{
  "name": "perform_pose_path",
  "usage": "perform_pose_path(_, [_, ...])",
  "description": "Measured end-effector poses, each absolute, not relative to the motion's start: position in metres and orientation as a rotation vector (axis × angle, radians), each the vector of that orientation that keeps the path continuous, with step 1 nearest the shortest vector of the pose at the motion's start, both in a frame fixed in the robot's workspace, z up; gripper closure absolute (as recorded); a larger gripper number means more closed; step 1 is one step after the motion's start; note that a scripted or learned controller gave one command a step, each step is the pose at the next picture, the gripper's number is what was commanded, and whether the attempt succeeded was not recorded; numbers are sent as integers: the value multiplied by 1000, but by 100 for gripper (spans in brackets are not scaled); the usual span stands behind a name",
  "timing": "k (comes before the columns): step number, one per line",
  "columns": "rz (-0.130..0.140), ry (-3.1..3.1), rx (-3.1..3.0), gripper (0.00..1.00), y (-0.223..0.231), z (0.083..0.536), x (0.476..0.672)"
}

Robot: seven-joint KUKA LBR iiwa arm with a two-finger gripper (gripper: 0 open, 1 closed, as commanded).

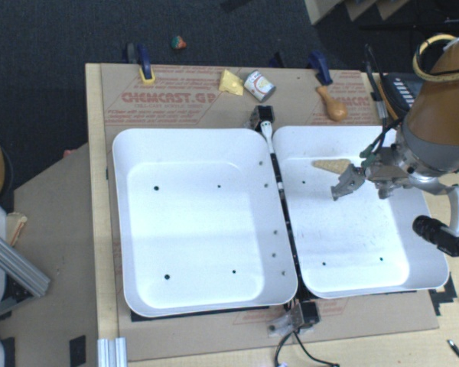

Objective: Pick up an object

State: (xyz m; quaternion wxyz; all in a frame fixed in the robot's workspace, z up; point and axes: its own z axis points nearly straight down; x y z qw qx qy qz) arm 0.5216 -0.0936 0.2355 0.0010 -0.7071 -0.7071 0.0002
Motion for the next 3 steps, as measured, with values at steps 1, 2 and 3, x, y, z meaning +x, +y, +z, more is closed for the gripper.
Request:
perform_pose_path(1, [-2, -2222, -2221, 100, -93, 246, 522])
perform_pose_path(2, [-24, -2240, -2226, 100, -54, 423, 544])
perform_pose_path(3, [4, -2219, -2217, 100, -45, 395, 476])
